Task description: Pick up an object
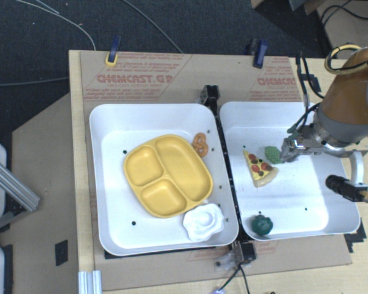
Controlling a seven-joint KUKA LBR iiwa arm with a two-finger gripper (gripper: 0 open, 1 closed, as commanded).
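My gripper (286, 152) reaches into the right bin (306, 196) from the right, its tip right beside a small green leafy toy (272, 154). A pizza slice toy (259, 168) lies just left of and below the green piece. A dark green round toy (261, 225) rests at the right bin's front left corner. In the left bin (110, 213) a yellow divided plate (167, 174) sits in the middle, with a brown pretzel toy (200, 144) at its upper right and a white lumpy object (202, 220) at its front right.
A black divider runs between the two bins (226, 170). The arm's orange band (349, 97) and grey wrist hang over the right bin's far right. Blue clamps (259, 52) hold the cardboard base at the back.
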